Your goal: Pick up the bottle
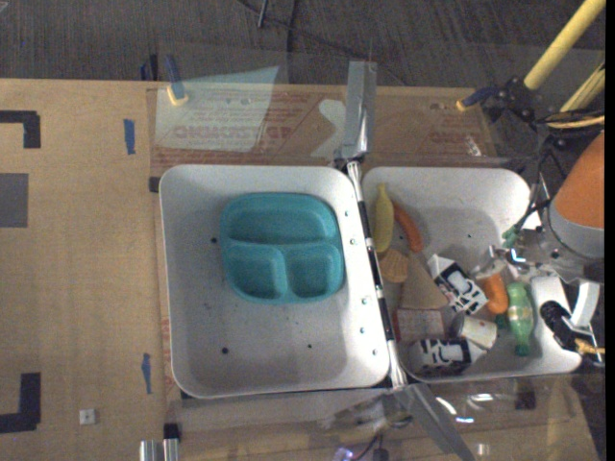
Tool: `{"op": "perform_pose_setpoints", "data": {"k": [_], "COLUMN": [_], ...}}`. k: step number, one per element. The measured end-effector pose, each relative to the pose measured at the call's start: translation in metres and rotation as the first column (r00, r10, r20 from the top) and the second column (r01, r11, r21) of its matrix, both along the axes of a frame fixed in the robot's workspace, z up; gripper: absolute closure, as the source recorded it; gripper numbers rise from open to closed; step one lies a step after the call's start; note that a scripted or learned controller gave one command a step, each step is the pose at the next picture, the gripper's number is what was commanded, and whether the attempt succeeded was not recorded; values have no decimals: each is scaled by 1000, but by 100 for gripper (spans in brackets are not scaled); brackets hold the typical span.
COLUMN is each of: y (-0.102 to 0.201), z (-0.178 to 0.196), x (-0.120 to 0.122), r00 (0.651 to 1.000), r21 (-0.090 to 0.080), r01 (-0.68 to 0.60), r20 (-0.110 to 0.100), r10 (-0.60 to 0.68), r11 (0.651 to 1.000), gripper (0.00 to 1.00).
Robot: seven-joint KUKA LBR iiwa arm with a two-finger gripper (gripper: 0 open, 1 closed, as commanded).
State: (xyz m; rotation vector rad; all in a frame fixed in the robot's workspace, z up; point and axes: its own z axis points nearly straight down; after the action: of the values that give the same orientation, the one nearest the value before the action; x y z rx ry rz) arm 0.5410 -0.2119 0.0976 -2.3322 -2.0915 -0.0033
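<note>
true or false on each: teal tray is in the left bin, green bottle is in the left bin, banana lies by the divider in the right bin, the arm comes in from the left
1. The teal tray sits in the left bin. True.
2. The green bottle lies in the left bin. False: it lies in the right bin, near its right wall.
3. The banana lies by the divider in the right bin. True.
4. The arm comes in from the left. False: it reaches in from the right, over the right bin's edge.
</note>
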Motion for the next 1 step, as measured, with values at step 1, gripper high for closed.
{"op": "perform_pose_setpoints", "data": {"k": [1], "y": [4], "z": [-7], "x": [-33], "r00": [998], "r21": [-2], "r01": [55], "r20": [25], "r10": [-55], "r11": [998], "gripper": [0]}}
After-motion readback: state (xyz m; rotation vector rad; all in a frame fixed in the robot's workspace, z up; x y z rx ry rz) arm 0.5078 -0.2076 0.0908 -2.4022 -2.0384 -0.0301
